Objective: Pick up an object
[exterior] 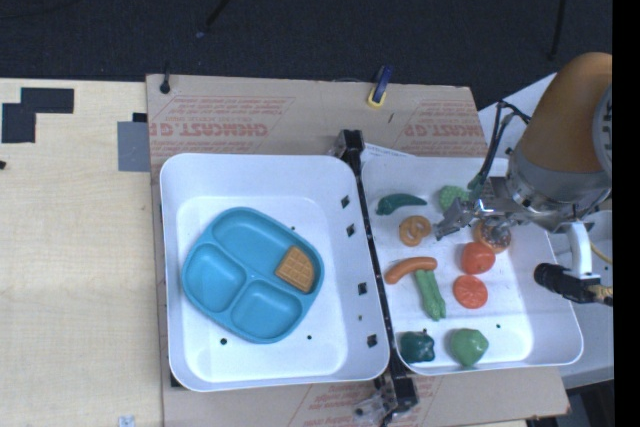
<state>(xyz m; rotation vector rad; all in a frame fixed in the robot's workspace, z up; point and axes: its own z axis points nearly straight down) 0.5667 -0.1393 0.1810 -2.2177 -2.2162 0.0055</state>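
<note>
Hand (462,215) hovered low in right white bin (560,340), grip state unclear, small round tan pastry toy (414,231) just left of it, likely the pick target.

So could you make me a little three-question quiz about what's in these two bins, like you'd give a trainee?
1. True or false: the waffle piece lies on the blue divided plate.
2. Which bin holds the plate? A) the left bin B) the right bin
3. Fill in: the gripper hovers over the ____ bin, close to the small doughnut.

Key:
1. True.
2. A. The right bin holds toy foods, such as the orange sausage and the green bean pod.
3. Right.
</note>
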